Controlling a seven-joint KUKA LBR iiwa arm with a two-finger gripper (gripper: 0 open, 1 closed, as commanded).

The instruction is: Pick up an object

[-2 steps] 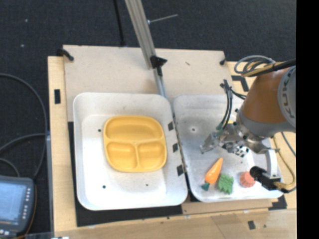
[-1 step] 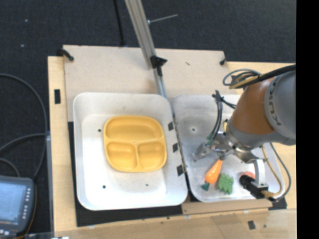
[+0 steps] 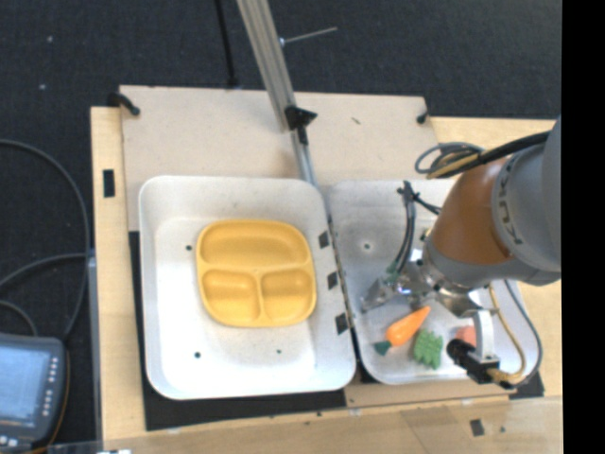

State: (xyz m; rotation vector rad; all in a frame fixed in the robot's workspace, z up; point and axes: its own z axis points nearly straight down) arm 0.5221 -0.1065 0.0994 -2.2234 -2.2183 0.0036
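In the right bin [image 3: 364,220] lie an orange carrot [image 3: 406,326] with a green tip, a green leafy toy [image 3: 427,349] just right of it, and a small red-orange piece [image 3: 466,334] further right. My gripper [image 3: 389,289] hangs low over the bin's middle, just up and left of the carrot. The arm's orange band [image 3: 468,218] and grey wrist cover the bin's right half. Nothing shows between the fingers.
The left bin [image 3: 170,253] holds a yellow three-compartment plate [image 3: 255,272]. A metal pole [image 3: 274,64] slants from the top down to the gap between the bins. Cables [image 3: 444,159] loop by the arm at the right bin's far edge.
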